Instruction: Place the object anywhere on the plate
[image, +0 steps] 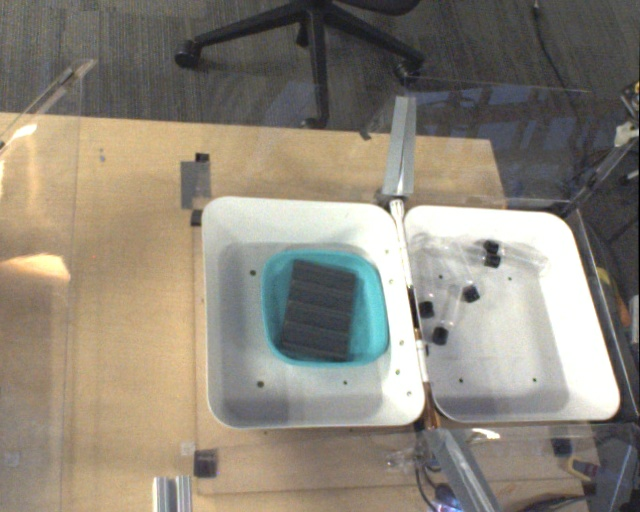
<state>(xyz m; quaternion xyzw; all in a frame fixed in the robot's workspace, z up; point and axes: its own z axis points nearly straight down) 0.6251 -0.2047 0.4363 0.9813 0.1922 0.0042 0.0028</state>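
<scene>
Plainly, the dark ribbed block (320, 308) lies flat on the teal plate (272, 290), its long side running from the far rim toward the near rim with a slight skew, and its whole outline sits inside the plate's raised edge. That reads to me as the task met: the instruction allows any spot on the plate, and a flat, low block resting on its broad face near the middle has little reason to slide or tip. The plate itself sits about centred in the left bin (230, 330), well apart from the bin's walls, which leaves room around it for an approach from above. The right bin (520, 350) holds a loose scatter of small clear tubes with black caps (470, 293), some near the wall it shares with the left bin and others toward the far side; they lie apart from the plate and have no bearing on the placement. Both bins rest side by side on the pale wooden worktop (110, 330), touching along their inner edges, with a metal bar (400, 150) running away from that seam toward the far side. Beyond the worktop, the base of an office chair (315, 45) stands on the carpet. Whether the fingers are released or clenched I cannot tell. Judging from how the block lies, nothing more seems needed except to leave it undisturbed.
</scene>
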